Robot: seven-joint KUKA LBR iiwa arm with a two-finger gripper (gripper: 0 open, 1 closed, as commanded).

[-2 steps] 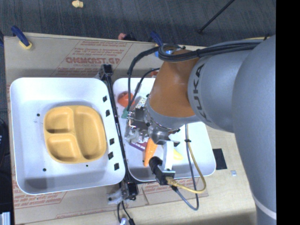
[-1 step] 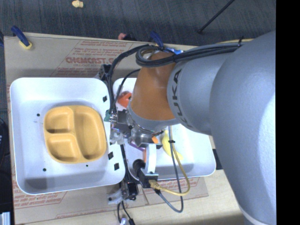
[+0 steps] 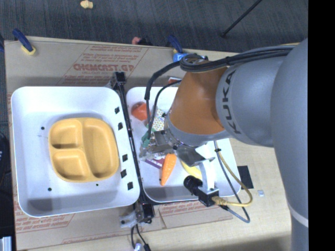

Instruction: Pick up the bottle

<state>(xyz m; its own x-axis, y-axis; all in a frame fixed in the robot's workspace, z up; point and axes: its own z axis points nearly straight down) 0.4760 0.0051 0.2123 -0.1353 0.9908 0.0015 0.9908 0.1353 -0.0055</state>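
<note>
The camera looks down at a slant on a bench covered in printed cardboard, with two shallow white bins side by side.

The left bin (image 3: 31, 140) holds a yellow plate divided into three compartments (image 3: 84, 148), lying flat near its middle.

The right bin (image 3: 172, 195) is largely covered by the robot arm (image 3: 251, 103), a thick grey limb with an orange band above the wrist, which reaches in from the right and points down into the bin. The gripper (image 3: 159, 143) is low over the bin's left half, buried in a cluster of small items; how it is set, and whether it has hold of anything, cannot be told, because the wrist hides it from above.

Among those items, no bottle can be picked out with confidence. A small clear, crinkled-looking object (image 3: 149, 149) lies just beside the gripper, too indistinct to name. Touching that cluster is an orange carrot-shaped toy (image 3: 167, 169), tilted with its narrow end toward the bin's near wall. A yellow object (image 3: 189, 169) sits just right of the carrot, partly under the arm. A round red-orange item (image 3: 138, 111) lies near the bin's far left corner. A yellow cable (image 3: 233, 200) loops off the arm over the bin's near right edge.
</note>
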